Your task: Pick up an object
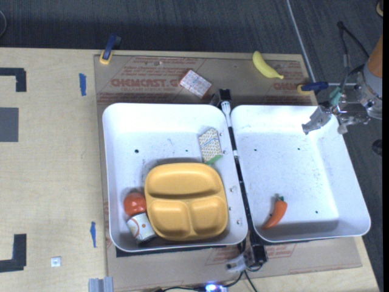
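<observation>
A bench is seen from above at a slant, with two shallow white bins set side by side. The gripper (328, 119) is seen over the upper right corner of the right bin (304, 163), above its rim, and nothing is held in it. Whether the fingers stand apart or together cannot be told from this picture.

The nearest thing for picking is judged to be a toy carrot (276, 212), orange with a small green top, smooth and tapered. It lies on the right bin's floor near the lower edge, well apart from the gripper. From the gripper it lies toward the viewer and somewhat toward the left bin. Its long axis is tilted, the green top pointing up and slightly right, the tip down and left. A grasp across its narrow width is judged to be called for.

In the left bin (121, 163) a large yellow compartment tray (185, 199), glossy and rounded, is seen, with a red and white toy (137, 215) touching its left side and a small patterned packet (209, 143) just above it. Beyond the right bin's upper edge a yellow banana (266, 66) rests on brown cardboard.
</observation>
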Motion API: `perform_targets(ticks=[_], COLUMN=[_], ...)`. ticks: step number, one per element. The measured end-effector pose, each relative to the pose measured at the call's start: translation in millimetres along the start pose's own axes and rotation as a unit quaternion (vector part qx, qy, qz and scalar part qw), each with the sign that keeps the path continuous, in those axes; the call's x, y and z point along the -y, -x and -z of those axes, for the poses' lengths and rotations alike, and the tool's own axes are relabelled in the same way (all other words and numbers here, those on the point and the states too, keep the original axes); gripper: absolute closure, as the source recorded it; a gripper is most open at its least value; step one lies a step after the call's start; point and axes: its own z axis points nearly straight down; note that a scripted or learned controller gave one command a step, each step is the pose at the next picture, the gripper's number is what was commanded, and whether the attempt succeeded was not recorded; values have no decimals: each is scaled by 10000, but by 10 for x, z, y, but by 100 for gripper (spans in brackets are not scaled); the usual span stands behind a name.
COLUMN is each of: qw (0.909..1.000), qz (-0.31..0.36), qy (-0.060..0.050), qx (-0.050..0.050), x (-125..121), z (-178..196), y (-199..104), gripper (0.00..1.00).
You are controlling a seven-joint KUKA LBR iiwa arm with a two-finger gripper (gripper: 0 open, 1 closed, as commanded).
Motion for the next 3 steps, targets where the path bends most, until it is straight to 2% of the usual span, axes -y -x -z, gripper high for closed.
perform_targets(ticks=[1, 2, 3], qw=[10000, 10000, 10000], qz=[-4, 4, -1], qy=[0, 14, 17], qx=[-1, 3, 2], x=[397, 231, 373], z=[-1105, -1690, -1691], y=[-349, -683, -704], gripper=[0, 0, 0])
